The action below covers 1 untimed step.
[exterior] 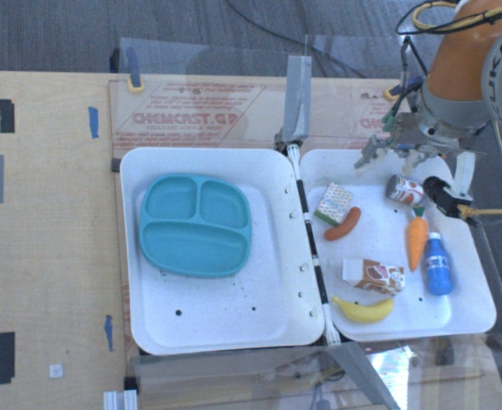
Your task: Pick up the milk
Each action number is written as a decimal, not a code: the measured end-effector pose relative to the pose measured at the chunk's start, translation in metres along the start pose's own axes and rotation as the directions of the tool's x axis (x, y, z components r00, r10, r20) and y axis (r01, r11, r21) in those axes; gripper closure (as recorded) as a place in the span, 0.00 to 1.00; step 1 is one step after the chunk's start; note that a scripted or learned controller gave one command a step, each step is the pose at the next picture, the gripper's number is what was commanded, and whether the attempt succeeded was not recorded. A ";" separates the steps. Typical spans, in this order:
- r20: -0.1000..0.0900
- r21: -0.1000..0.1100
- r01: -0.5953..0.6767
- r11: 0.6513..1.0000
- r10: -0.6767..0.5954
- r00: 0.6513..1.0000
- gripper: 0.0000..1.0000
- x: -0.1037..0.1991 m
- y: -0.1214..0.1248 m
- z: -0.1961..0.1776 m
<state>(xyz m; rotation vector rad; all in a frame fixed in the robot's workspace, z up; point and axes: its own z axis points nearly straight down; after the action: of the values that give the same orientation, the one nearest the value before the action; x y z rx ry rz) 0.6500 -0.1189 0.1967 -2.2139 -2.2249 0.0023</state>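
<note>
The milk (373, 275) is a small white and brown carton lying on its side in the right bin (473, 314), toward the front, just above a banana (364, 308). My gripper (402, 149) hangs over the back edge of that bin, under the orange band of the arm, well behind the milk and apart from it. A can (405, 190) lies just in front of the gripper. Nothing shows in the gripper's grasp.
The right bin also holds a small patterned box (335, 202), a sausage (342, 224), a carrot (417, 239) and a blue bottle (437, 265). In the left bin (148, 314) lies a blue divided plate (196, 225). A hinged divider (309, 246) separates the bins.
</note>
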 end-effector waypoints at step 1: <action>-0.001 -0.006 -0.187 0.982 0.187 0.982 0.00 -0.035 -0.075 0.109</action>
<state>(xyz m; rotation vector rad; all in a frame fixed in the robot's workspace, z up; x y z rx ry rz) 0.5747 -0.1540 0.0879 -2.4159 -2.0098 -0.0047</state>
